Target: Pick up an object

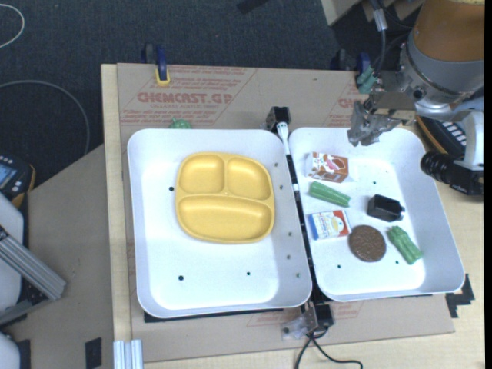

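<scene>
White plastic makes up both shallow bins on the surface [231, 91], and the right bin [430, 271] serves here as the landmark. The arm [450, 33] — grey, with a broad orange band — comes in above that bin's far right corner, and its pincer [367, 133] hangs over the bin's far rim, near the left half of that edge; whether it is clenched or released cannot be made out from this angle, and nothing shows between its tips. Inside the right bin, near its far left part, lies a small red-and-white packet [328, 167], and just in front of that a green stick [330, 195] lies slanted. Closer to the near edge, by the bin's left wall, sits a second packet [328, 224] with blue, white and red print. A brown round disc [367, 244] rests just right of that packet, touching or nearly touching its corner. A small black block [384, 207] sits around the bin's middle, behind the disc, and a second green stick [404, 245] lies slanted right of the disc, toward the bin's right wall. The left bin [154, 229] adjoins the right bin along a dark seam and holds a yellow divided plate [225, 197] with three compartments — set in its far middle.
</scene>
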`<state>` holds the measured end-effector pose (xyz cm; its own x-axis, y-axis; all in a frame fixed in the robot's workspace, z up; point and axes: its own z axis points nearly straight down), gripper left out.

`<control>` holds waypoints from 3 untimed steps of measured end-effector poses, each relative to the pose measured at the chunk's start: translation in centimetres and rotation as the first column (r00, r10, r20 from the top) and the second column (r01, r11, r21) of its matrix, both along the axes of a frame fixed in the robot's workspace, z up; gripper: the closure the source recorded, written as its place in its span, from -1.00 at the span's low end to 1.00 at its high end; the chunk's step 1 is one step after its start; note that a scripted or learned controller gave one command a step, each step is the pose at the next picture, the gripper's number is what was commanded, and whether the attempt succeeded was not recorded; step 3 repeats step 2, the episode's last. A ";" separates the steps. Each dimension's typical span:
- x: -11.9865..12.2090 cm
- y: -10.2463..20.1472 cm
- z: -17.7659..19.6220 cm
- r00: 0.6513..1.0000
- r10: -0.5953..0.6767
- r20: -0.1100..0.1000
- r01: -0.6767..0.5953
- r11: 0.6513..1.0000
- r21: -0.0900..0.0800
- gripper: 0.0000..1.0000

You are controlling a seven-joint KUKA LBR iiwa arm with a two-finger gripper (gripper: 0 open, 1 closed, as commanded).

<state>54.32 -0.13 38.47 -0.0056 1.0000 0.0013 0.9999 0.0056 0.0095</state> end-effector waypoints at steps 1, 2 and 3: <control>-2.7 1.1 1.1 1.000 -0.003 -0.009 0.003 1.000 0.000 1.00; -4.4 4.2 0.0 1.000 -0.002 -0.013 0.002 1.000 0.000 1.00; -4.4 4.2 0.0 1.000 -0.002 -0.013 0.002 1.000 0.000 1.00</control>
